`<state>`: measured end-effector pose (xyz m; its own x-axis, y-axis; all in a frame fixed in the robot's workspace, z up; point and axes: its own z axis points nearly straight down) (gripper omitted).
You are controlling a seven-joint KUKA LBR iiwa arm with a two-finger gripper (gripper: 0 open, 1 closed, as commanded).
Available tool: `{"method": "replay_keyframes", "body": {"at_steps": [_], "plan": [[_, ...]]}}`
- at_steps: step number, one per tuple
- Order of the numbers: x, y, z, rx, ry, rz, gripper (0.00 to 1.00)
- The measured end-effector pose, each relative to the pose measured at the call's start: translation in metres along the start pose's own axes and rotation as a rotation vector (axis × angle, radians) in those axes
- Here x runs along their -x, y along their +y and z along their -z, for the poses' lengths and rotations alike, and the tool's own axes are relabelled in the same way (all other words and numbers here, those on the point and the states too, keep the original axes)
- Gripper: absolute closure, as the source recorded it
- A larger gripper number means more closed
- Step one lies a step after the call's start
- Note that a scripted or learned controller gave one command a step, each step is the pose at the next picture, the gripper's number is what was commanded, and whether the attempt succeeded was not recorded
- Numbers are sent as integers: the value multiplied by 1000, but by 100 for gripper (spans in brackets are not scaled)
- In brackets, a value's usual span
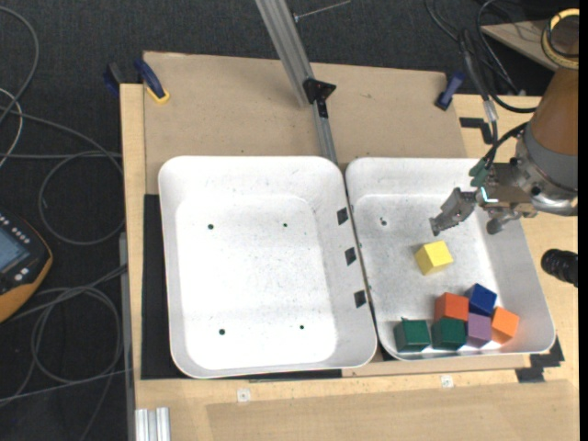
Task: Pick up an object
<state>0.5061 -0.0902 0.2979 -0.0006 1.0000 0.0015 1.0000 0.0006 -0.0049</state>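
The left bin point(248, 265) offered nothing to grasp, so every candidate lay in the right bin point(395, 191): a yellow block point(434, 256) alone near the middle, and a tight cluster of green, orange, purple and blue blocks point(457, 324) against the near wall. The gripper point(452, 214) hung just above and beyond the yellow block, holding nothing; whether it was released or clenched, I could not tell. A descent from there risked landing off-centre and nudging the tilted block aside, while the cluster left little room between neighbours.
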Motion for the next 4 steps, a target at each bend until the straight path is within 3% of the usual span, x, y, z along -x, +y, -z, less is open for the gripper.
{"method": "replay_keyframes", "body": {"at_steps": [1,4], "plan": [[0,1,2,5,-1,0,0],[10,13,-166,-2,1,-2,0]]}}
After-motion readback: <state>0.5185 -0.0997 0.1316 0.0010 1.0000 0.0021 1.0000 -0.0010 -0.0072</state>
